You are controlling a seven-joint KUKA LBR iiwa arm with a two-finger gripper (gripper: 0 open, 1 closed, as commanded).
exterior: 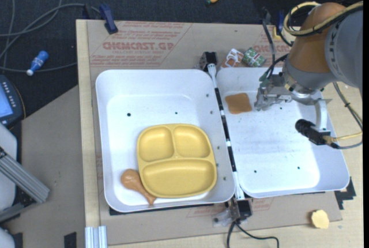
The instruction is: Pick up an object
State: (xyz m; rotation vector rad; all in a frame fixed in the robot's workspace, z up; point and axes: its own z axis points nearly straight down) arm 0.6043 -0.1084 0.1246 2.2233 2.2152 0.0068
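Observation:
A flat brown piece (pixel 238 103), like a slice of toast, lies in the right bin (pixel 288 175) near its back left corner. My gripper (pixel 264 100) is down in that bin just to the right of the brown piece, close to its edge. I cannot see whether it touches the piece. The grey wrist and orange band (pixel 314 39) rise behind it to the right. In the left bin (pixel 115 97) sit a yellow divided plate (pixel 176 159) and an orange-brown drumstick (pixel 135 182), which is tucked against the plate's front left side.
Small packets (pixel 243 57) lie on the bench behind the right bin. A yellow chunk (pixel 319 218) sits on the bench at the front right. A black cable fitting (pixel 311 131) hangs over the right bin. A blue clamp (pixel 107 18) grips the board's back left edge.

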